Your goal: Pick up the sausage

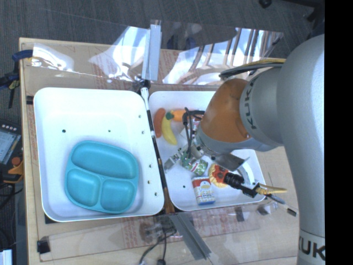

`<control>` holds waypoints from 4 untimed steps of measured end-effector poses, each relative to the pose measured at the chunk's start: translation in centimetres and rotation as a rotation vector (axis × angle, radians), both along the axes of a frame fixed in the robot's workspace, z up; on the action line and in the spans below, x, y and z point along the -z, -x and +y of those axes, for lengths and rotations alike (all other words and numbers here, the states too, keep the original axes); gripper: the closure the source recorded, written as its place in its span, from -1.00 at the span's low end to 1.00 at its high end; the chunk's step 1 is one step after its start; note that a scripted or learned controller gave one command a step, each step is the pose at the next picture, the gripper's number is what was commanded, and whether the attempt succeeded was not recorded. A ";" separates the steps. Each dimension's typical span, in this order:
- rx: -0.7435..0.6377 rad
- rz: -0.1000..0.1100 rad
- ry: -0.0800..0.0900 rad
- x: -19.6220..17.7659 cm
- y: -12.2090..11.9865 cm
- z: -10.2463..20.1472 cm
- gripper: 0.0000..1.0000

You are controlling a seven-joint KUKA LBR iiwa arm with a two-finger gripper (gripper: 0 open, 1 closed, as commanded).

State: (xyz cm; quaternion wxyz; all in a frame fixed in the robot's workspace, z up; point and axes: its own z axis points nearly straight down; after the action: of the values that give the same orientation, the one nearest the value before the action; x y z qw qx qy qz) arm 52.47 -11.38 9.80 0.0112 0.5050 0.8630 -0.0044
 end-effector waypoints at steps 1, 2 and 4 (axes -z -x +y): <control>0.003 0.003 -0.005 0.2 4.0 -0.5 -1.00; 0.088 0.016 -0.019 0.7 -7.9 -1.8 -1.00; 0.104 0.000 -0.002 0.1 0.9 0.1 -1.00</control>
State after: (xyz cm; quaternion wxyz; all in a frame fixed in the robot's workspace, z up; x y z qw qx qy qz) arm 51.60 -11.31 9.74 0.0107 0.5491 0.8357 -0.0041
